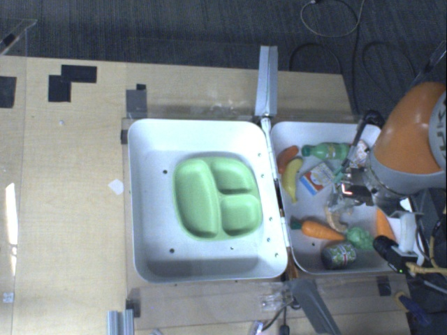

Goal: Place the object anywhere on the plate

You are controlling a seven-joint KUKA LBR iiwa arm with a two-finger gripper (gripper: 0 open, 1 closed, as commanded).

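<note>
Desk (70,208): pale wood, two white bins side by side.
Left bin (150,187): holds green plate (216,195), three compartments, nothing on it.
Right bin (307,257): banana (292,178), green bottle (325,151), small carton (316,179), carrot (323,231), broccoli (360,238), dark round can (339,255), all close together.
Arm (412,142): orange and grey, reaching in from right.
Pincer (346,195): low over right bin, above carrot, beside carton; grip unclear.

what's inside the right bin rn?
The right bin holds a banana, green bottle, small carton, carrot, broccoli and a dark can. The arm covers its right part.
</note>
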